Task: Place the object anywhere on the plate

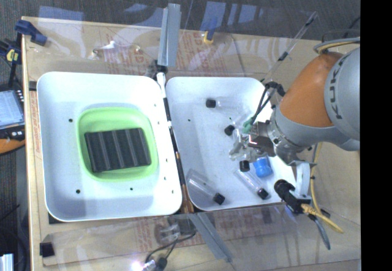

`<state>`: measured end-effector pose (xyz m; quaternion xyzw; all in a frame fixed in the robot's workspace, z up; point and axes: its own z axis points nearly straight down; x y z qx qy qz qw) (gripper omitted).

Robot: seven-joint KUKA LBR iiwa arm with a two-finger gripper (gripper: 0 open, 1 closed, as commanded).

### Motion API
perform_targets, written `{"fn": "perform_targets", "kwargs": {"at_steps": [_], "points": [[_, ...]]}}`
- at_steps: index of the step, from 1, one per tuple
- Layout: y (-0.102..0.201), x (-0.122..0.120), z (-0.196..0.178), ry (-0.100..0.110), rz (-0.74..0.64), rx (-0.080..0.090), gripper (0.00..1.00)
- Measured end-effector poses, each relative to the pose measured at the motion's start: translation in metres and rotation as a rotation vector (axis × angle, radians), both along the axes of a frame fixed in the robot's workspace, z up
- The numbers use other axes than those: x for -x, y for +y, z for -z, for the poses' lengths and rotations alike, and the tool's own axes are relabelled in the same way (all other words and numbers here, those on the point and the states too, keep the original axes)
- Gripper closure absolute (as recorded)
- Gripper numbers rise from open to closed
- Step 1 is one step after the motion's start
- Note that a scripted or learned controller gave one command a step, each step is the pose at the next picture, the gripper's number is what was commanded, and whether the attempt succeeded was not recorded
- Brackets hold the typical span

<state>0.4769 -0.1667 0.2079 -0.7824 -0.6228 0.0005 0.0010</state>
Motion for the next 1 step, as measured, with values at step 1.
{"fn": "perform_targets", "kwargs": {"at_steps": [1], "points": [[0.0000,0.0000,0.0000,0.000,0.000,0.000,0.00]]}}
